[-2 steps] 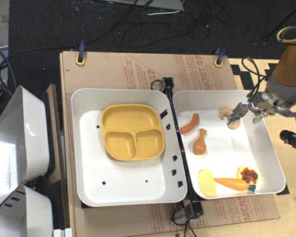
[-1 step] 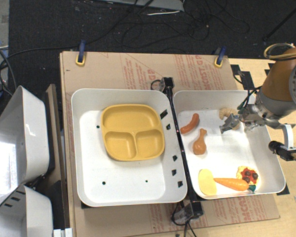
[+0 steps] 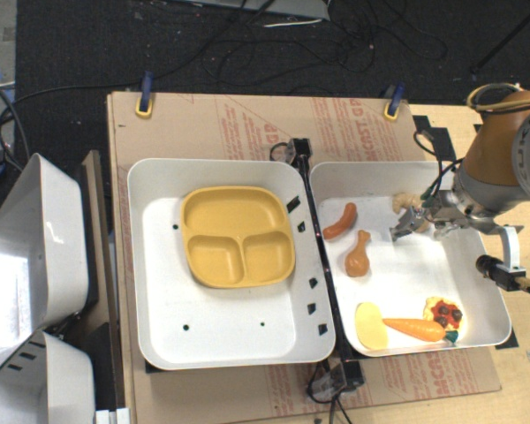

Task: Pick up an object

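— Nearest the front of the right white bin point(image 3: 477, 263): orange plastic carrot point(image 3: 414, 329), yellow disc point(image 3: 369, 325), slice of toy pizza point(image 3: 445, 313). Farther: brown drumstick point(image 3: 358, 254), reddish sausage point(image 3: 340, 222).

— Beyond, grey two-finger gripper point(image 3: 406, 220) low, near a small beige piece point(image 3: 405, 202) — spread impossible to tell. Could close on air, or nudge it aside.

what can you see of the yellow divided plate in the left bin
The yellow plate is a rounded-square tray that looks like matte plastic, moulded with three compartments: one wide section along the far side and two smaller ones nearer the camera. It lies flat, right way up, on the floor of the left bin, toward the bin's far half. Its compartments hold nothing, and nothing else touches it.
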`<state>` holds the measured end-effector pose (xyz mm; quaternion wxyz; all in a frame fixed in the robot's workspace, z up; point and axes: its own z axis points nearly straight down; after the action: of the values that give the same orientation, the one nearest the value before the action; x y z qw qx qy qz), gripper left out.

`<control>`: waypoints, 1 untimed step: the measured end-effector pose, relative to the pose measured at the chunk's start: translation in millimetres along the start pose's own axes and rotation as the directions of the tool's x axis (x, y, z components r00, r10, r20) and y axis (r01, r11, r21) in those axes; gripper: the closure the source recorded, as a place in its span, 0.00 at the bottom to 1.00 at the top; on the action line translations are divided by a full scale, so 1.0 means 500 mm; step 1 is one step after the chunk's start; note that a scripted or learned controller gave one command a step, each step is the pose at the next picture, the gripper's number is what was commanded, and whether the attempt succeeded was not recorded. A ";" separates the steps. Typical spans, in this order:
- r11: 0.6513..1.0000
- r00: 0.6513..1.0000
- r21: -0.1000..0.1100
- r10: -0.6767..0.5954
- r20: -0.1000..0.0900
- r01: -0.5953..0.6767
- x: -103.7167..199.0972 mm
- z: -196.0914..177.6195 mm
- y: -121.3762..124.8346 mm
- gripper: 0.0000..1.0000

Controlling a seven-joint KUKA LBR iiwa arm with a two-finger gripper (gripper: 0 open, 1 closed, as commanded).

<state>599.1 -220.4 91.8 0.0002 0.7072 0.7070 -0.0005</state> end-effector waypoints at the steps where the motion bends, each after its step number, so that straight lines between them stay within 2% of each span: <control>1: 1.000 1.000 -0.003 -0.001 0.001 0.001 0.000 -0.023 0.002 1.00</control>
<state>600.0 -220.2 103.2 0.0015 0.7069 0.7073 0.0004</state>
